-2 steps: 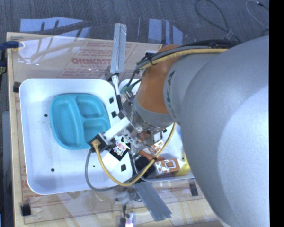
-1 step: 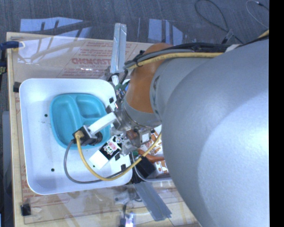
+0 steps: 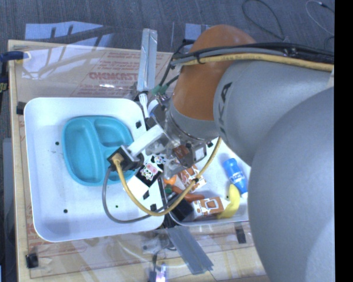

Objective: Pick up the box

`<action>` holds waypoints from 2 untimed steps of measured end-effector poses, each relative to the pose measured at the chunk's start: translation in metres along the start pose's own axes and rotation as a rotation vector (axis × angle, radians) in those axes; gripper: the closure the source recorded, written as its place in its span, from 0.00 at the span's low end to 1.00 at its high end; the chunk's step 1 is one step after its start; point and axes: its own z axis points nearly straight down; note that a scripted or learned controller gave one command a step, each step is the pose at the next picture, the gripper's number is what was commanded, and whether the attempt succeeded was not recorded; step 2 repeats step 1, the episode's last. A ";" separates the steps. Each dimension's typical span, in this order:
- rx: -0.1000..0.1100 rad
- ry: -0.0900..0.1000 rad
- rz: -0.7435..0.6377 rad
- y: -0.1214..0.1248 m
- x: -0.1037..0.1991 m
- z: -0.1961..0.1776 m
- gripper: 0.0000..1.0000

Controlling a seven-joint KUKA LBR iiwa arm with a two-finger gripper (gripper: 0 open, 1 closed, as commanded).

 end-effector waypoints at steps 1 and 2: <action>0.000 0.000 0.000 0.000 0.000 0.000 0.00; 0.000 0.000 0.000 0.000 0.000 0.000 0.00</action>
